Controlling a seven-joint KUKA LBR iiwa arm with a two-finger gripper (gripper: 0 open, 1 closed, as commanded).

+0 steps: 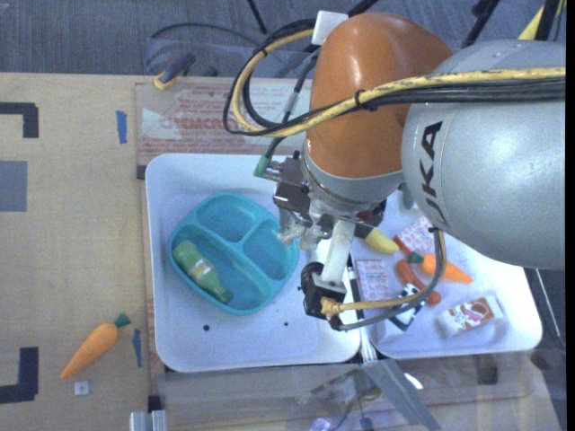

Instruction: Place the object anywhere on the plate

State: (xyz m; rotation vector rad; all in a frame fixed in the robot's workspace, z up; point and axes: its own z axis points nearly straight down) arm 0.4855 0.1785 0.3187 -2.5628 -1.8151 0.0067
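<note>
A blue divided plate (pixel 235 251) lies in the left white bin (pixel 171 330). A green bottle (pixel 201 271) rests on its side in the plate's long left compartment. My gripper (pixel 293 232) hangs under the orange wrist, just over the plate's right rim beside the two smaller compartments. The big grey and orange arm hides much of what lies beneath it, and I see nothing clearly held in the gripper.
The right bin (pixel 521 335) holds a yellow piece (pixel 383 241), a small carrot (pixel 447 270), a red piece (pixel 415 278), flat packets (pixel 372 278) and a small carton (pixel 469 314). A toy carrot (pixel 90 348) lies on the bench left of the bins.
</note>
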